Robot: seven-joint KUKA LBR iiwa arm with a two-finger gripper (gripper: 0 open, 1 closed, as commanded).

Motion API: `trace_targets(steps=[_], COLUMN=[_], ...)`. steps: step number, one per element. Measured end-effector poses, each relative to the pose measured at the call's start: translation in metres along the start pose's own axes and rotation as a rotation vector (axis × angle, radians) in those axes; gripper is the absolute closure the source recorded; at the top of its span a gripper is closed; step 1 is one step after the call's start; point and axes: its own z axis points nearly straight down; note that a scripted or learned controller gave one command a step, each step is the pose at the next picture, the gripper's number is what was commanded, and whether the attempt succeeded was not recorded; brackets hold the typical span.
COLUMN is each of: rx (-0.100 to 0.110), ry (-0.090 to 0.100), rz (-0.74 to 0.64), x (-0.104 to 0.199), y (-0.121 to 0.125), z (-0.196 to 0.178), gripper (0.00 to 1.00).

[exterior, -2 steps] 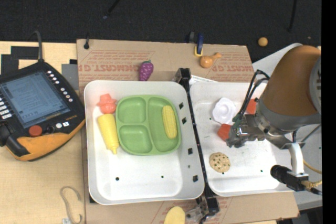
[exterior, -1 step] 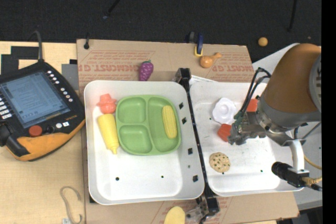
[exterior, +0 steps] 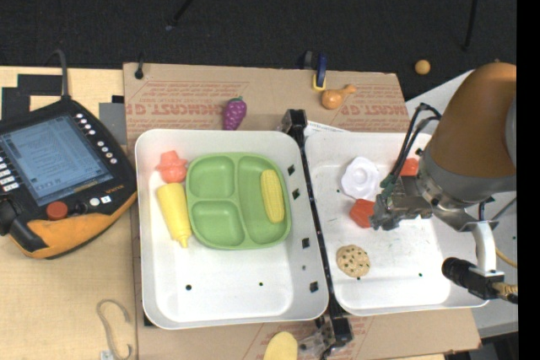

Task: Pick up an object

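Note:
My gripper (exterior: 384, 213) hangs low in the right bin (exterior: 405, 287), its dark fingers right beside a small red object (exterior: 363, 213) that lies at their left. A white cup-like object (exterior: 361, 177) sits just above the red one. A chocolate-chip cookie (exterior: 353, 260) lies on the bin floor below the gripper. A second small red piece (exterior: 410, 167) shows behind the wrist. In the left bin (exterior: 219, 291) a green divided tray (exterior: 232, 202) holds a corn cob (exterior: 272, 194), with a yellow bottle (exterior: 174, 212) and a pink toy (exterior: 171, 167) at its left.
A purple grape bunch (exterior: 234, 112) and an orange pear-shaped toy (exterior: 337, 97) lie on the cardboard behind the bins. A teach pendant (exterior: 59, 173) rests at the left. A yellow object (exterior: 281, 346) lies at the front edge. The arm's bulk (exterior: 472, 147) covers the right bin's far right.

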Motion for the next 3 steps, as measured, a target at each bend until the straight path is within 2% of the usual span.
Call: trace_targets(steps=[1,2,3], rx=[0.001,0.005,0.001], ry=[0.0,0.0,0.0], rz=[0.0,0.0,0.0], x=[-0.006,-0.007,0.001], y=[0.001,0.002,0.008], z=[0.0,0.02,0.009], gripper=[1.0,1.0,1.0])
